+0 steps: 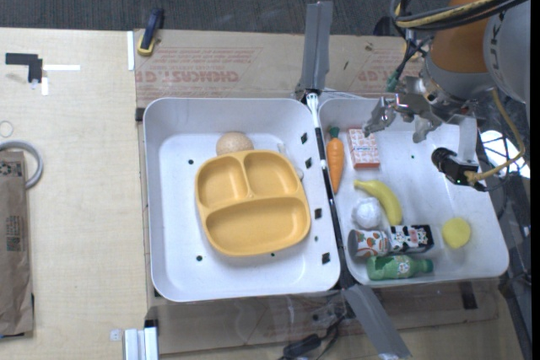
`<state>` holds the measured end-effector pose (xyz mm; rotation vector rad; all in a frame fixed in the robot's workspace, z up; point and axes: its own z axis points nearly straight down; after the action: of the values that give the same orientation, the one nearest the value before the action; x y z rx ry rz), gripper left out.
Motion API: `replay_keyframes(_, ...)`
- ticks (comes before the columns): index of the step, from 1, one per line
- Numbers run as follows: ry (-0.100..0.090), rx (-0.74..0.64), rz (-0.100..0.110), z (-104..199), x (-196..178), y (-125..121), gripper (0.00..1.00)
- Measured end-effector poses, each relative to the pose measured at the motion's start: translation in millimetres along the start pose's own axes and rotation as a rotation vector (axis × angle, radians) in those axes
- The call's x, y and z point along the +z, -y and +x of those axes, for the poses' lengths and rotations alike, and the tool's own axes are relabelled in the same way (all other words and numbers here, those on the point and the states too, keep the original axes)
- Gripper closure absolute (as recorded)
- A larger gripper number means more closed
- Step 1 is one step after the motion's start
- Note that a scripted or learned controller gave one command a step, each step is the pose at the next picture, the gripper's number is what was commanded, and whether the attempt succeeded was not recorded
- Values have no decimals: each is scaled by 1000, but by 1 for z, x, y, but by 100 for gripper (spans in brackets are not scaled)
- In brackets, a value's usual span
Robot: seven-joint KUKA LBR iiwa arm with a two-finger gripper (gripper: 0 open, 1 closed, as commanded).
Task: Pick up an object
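The grey arm (pixel 498 38) reaches in from the right, its orange band (pixel 472 21) uppermost, wrist bent down over the right bin's far edge. The gripper (pixel 405 118) hangs there, nothing visible between its fingers.

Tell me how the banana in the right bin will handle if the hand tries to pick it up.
The banana looks like smooth, glossy toy plastic, so it is probably light and stiff but may slip between fingers. Its curve suggests it could pivot or rock if pushed at one end. It lies close to the white ball and carrot, so a grasp may nudge those.
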<state>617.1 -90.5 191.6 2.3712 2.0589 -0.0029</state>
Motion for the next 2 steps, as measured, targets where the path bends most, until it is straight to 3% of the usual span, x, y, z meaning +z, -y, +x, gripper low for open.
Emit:
replay_keyframes(1, -2, -160, 1, -28, 101, 55, 0)
replay_keyframes(2, -1, -154, 1, -30, 92, 55, 100)
